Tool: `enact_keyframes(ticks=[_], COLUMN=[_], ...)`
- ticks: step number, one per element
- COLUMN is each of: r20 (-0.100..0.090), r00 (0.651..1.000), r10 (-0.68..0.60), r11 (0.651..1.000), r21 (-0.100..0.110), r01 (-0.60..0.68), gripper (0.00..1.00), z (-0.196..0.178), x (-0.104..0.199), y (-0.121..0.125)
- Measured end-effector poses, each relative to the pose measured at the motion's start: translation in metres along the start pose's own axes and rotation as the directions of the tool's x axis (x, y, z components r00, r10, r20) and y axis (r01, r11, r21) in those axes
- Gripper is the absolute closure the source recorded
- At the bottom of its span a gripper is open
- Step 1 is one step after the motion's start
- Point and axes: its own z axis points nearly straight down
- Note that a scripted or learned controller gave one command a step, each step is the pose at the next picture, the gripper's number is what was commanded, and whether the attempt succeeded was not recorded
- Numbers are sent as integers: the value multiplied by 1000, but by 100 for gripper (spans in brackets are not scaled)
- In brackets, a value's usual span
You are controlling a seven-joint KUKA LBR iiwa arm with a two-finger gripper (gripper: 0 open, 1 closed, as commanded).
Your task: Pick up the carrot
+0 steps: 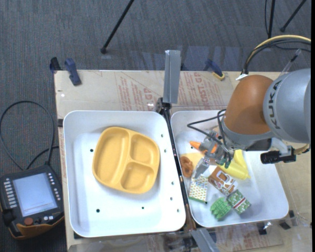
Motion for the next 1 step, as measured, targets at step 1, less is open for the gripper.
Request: enact_keyframes(ticks=[1], r20=[-1], r00=[1000], r10=[18], r11=[1000], r21=[-3], r01=[-18], gripper=[0], z=[0], x=[-36], y=[14])
